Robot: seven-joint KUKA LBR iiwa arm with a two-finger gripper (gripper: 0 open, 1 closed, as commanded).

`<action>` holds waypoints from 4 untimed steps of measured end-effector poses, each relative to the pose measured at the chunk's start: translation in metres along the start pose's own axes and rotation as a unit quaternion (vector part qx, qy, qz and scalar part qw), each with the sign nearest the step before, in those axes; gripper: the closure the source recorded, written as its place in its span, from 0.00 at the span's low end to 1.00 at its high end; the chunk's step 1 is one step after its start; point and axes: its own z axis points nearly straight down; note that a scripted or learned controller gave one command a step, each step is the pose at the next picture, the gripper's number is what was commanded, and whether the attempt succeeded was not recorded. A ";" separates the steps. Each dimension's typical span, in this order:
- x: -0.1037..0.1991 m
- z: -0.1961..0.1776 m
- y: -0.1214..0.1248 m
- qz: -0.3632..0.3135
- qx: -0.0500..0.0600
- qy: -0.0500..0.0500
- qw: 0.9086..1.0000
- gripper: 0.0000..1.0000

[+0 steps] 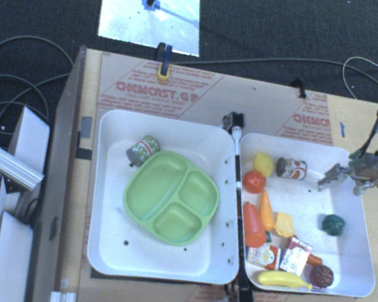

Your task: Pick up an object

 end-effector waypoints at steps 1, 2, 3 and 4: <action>0.041 0.077 0.088 -0.001 0.001 0.001 1.000 0.00; 0.040 0.063 0.090 -0.003 -0.003 -0.001 1.000 1.00; 0.040 0.063 0.090 -0.003 -0.003 -0.001 1.000 0.00; 0.026 0.106 0.088 0.001 0.000 -0.001 1.000 0.00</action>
